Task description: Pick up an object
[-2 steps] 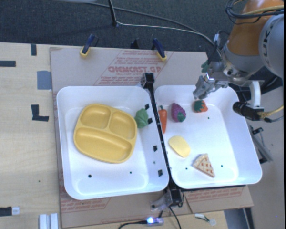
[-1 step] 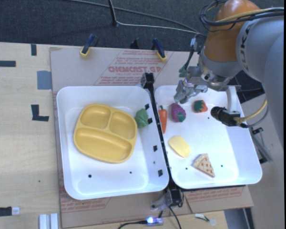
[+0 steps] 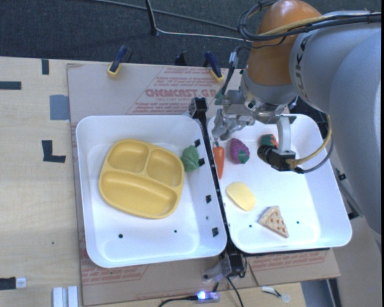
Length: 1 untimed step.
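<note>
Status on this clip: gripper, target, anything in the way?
Gripper low over right bin, nothing seen held. Carrot and purple toy just below it. Divider wall close beside carrot.

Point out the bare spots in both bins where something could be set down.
Left bin: floor in front of the yellow tray. Right bin: right side, past the pizza slice and lemon. Crowded: its back, with carrot, purple toy and the hand.

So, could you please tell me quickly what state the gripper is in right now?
Gripper: low over the right bin, just above the carrot and purple vegetable; open or shut cannot be told, and nothing is visibly held.
</note>
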Each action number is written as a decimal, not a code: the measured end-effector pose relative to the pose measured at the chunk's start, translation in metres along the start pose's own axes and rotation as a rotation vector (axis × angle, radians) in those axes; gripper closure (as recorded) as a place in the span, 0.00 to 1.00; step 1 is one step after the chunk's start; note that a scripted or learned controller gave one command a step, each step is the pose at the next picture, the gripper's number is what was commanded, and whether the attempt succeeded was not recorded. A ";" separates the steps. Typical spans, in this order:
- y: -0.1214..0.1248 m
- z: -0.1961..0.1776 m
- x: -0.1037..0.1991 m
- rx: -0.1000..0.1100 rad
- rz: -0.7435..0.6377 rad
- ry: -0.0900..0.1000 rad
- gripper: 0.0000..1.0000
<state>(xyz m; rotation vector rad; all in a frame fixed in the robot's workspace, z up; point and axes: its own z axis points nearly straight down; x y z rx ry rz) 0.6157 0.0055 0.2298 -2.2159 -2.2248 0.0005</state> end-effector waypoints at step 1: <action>-0.009 0.013 0.051 0.000 0.000 0.000 1.00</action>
